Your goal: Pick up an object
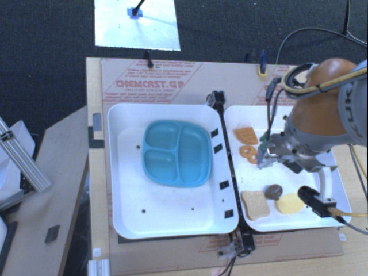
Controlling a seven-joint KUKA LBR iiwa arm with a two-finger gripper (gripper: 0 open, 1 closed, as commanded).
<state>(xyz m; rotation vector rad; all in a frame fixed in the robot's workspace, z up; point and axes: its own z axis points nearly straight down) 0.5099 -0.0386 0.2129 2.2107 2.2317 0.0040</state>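
- Reaching in from the right, the grey arm (322, 105) with its orange band bends over the right bin (344, 197), its wrist pointed down and leftward.
- The gripper (265, 157) hangs low over the bin's middle, just right of the pretzel (248, 152); whether it is spread or closed on anything cannot be told, since the tips blur into the wrist's dark hardware.
- The arm's bulk covers the bin's upper right part, and cables cross its far corner.
- In the right bin lie an orange wedge-shaped piece (246, 135), the small ring-shaped pretzel just below it, a dark round piece (273, 191), a bread slice (255, 204) with its long axis running toward the near rim, and a yellow oval piece (290, 203) lying crosswise.
- A blue divided plate (176, 153) sits flat in the left bin (123, 211).
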